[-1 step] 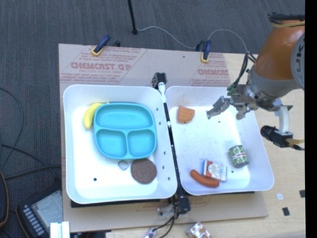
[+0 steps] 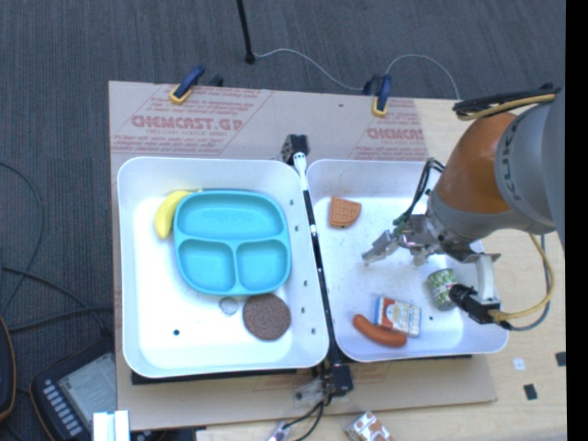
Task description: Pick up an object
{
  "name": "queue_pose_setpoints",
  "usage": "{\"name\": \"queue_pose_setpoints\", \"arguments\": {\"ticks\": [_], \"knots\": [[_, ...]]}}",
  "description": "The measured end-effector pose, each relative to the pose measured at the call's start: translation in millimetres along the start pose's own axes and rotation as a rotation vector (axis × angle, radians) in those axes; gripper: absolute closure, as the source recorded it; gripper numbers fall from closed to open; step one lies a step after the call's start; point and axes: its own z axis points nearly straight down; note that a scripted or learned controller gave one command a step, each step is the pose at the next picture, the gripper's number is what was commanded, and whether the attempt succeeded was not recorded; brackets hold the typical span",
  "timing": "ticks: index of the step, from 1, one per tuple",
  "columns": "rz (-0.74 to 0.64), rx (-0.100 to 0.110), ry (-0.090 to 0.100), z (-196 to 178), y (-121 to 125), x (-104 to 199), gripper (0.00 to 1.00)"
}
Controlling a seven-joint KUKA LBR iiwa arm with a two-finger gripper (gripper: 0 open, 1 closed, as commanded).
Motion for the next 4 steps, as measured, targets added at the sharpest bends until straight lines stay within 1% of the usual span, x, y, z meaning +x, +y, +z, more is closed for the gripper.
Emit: {"name": "queue_pose_setpoints", "arguments": {"ticks": [1,2,3,4], "knots": [[0.001,-0.014,-0.006,9.9,-33.0,34.1,0.0],[0.0,-0.018,-0.005,10.0,-68.9,41.0,0.0],[0.002,-0.016,-0.004,-0.1,-68.6,40.9,1.0],[-0.001,-0.011,-0.002,9.5,10.8,18.2,1.0]]}}
